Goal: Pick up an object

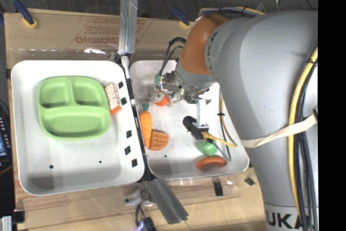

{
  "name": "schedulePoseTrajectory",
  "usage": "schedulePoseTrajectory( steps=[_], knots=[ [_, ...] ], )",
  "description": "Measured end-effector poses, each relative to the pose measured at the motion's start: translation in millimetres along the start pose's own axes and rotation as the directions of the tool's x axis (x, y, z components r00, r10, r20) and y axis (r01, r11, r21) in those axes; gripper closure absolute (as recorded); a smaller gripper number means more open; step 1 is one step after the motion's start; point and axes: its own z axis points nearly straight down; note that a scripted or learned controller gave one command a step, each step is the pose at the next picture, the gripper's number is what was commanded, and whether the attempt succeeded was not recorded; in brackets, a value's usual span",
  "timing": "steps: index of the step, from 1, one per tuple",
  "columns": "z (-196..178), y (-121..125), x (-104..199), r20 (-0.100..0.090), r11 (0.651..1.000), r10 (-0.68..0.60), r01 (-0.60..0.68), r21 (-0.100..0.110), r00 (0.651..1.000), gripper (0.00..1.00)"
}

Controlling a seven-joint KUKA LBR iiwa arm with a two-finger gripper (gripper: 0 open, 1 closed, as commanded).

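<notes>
Left bin [70,170] front apparently open

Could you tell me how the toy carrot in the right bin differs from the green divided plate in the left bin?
The carrot is orange and slim; the green plate is far larger and wide. The carrot lies lengthwise along the right bin's left wall, touching a waffle-like piece; the plate lies flat in the left bin. Both rest untouched by the gripper.

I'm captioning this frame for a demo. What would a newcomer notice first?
The big grey arm with its orange band fills the right side, reaching down into the right bin. Next comes the bright green tray in the left bin. Toy food, including a carrot and a waffle, lies beside the gripper.
</notes>
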Motion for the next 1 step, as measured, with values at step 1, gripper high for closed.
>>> schedulePoseTrajectory(
  steps=[1],
  knots=[
    [-128.9, -15.1, 39.3, 0.0, 0.992, -0.128, 0.128, -0.007, 0.992, 1.0]
  ],
)
